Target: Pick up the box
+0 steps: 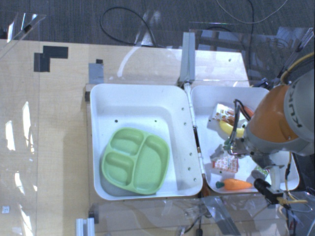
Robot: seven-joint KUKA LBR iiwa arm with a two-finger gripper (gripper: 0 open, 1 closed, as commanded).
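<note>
Camera view has me reaching in from the right, over the right bin [206, 102], with my orange wrist band covering a good chunk of it. My gripper [235, 146] sits low over the clutter in there, and honestly I can't tell how wide it is from this angle, the wrist blocks it.

The box [226, 163], a small red and white packet, lies flat on the bin floor just beside my gripper, toward the near wall. A carrot [237, 184] lies just in front of it. A banana [227, 128] and a white pouch [221, 116] are farther back, partly under my arm.

The left bin [133, 97] holds a green divided tray [136, 160].
</note>
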